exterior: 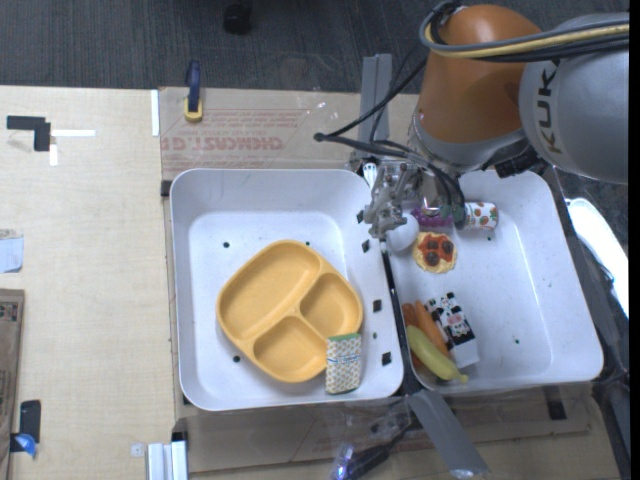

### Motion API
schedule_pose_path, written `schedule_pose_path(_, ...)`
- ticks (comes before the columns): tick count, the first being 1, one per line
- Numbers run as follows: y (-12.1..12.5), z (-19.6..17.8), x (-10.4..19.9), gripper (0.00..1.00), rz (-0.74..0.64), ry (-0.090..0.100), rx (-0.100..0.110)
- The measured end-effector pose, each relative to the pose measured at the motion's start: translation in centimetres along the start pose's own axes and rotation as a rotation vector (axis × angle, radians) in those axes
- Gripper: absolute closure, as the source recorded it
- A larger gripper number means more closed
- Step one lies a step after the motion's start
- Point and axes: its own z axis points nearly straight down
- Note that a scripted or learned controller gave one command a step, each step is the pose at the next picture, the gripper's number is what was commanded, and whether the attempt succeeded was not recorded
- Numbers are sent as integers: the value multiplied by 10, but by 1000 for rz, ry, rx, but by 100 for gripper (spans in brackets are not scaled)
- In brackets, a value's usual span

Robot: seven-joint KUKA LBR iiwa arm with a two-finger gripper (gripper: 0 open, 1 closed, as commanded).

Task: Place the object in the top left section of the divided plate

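two white bins [190, 268] | wood bench [80, 268] | dark floor [150, 18]

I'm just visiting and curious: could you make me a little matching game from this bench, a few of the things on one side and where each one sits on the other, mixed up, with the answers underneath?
Things
1. yellow divided plate
2. green packet
3. banana
4. small pizza toy

Places
A. near the front edge of the right bin, beside a carrot
B. middle of the left bin
C. just below the gripper, in the right bin
D. leaning on the plate's lower right rim

Pairs: 1-B, 2-D, 3-A, 4-C

The gripper hangs over the divide between the two bins.
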Motion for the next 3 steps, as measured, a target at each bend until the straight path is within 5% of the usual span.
schedule_pose_path(1, 0, -10, -1, 100, 4, -5, -1)
schedule_pose_path(2, 47, -28, 50, 100, -344, 3, -1)
schedule_pose_path(3, 29, 14, 124, 100, -222, 5, 0)
